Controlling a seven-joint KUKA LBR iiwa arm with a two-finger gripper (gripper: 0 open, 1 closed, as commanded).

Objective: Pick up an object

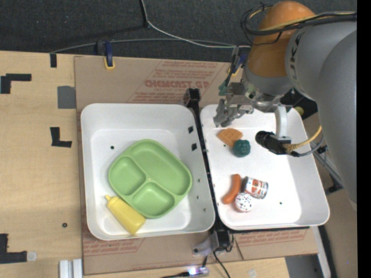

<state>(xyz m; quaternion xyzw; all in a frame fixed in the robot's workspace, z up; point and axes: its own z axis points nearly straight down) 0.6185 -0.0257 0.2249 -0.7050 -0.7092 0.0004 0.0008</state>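
My gripper (224, 119) hangs over the back left of the right bin (301, 213), its fingertips just above and left of an orange cracker-like piece (229, 135). Nothing shows between the fingers. A dark green ball (242, 148) lies right beside the orange piece. Farther forward in the same bin lie an orange hot dog (232, 189), a small red and white can (255, 187) and a white die with dots (243, 202).
The left bin (93, 155) holds a green divided plate (151, 178) and a yellow mustard bottle (124, 214). A black divider clip (193, 100) sits between the bins near my gripper. A black cylindrical part (272, 142) of the arm overhangs the right bin.
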